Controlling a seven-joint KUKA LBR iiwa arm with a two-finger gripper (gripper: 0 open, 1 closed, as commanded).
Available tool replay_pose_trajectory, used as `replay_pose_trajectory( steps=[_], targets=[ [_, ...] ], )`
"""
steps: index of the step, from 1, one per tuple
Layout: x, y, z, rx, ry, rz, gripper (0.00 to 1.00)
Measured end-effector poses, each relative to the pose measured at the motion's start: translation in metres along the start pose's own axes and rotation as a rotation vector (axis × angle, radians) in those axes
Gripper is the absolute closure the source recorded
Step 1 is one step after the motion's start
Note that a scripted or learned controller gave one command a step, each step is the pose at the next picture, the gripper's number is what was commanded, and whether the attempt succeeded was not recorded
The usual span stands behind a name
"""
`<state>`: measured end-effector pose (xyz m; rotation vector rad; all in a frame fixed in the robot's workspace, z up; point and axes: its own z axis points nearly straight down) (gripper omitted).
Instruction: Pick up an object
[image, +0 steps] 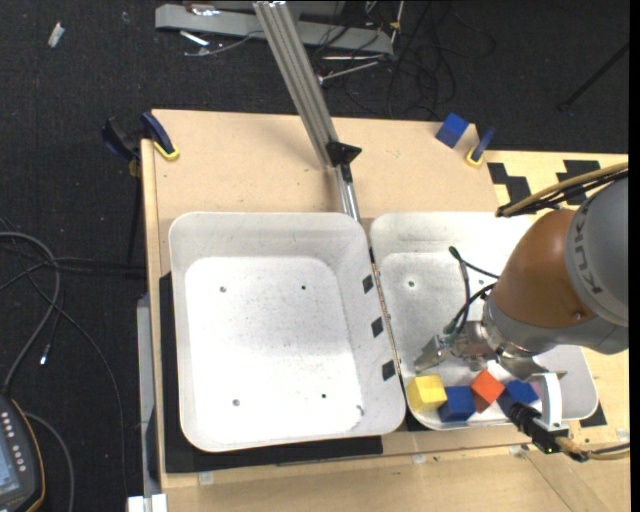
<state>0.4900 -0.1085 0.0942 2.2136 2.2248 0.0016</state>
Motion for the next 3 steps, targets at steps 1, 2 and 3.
replay_pose_trajectory(
  steps=[1,2,3],
  targets=[
    [0.002,0.061,-0.001,-0.003,0.000,0.000,0.00],
    [0.007,0.004,-0.002,0.004,0.002,0.008,0.00],
    [-0.034,0.052,-0.001,-0.002,-0.002,0.005,0.00]
  ],
)
